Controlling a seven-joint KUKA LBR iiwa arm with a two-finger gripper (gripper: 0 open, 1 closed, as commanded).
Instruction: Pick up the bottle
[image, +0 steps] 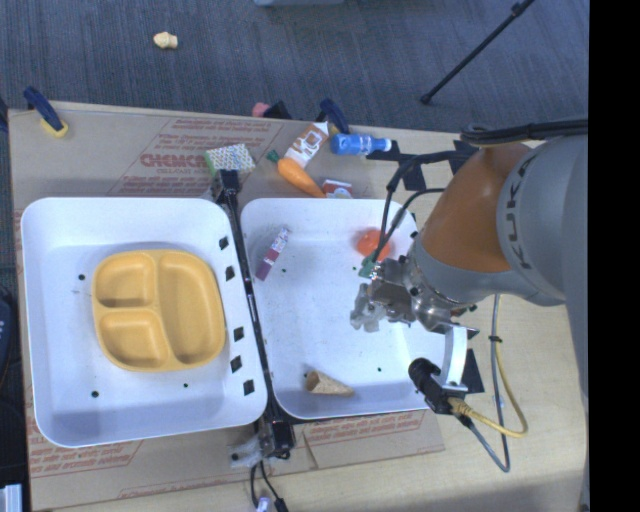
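Note:
A small slim bottle (272, 252) with a white body and a purple end lies on its side in the right bin (300, 330), close to its left wall. My gripper (366, 312) hangs over the middle right of that bin, well to the right of the bottle and a little nearer the front. Nothing shows in it. The grey arm with its orange band (480, 215) reaches in from the right and hides the bin's right side.
An orange object (368, 240) lies just behind the gripper, and a tan wedge (328, 383) at the bin's front. The left bin (50, 400) holds a yellow divided plate (158, 308). Behind the bins lie a blue bottle (355, 145), a white bottle (305, 146) and a carrot (298, 177).

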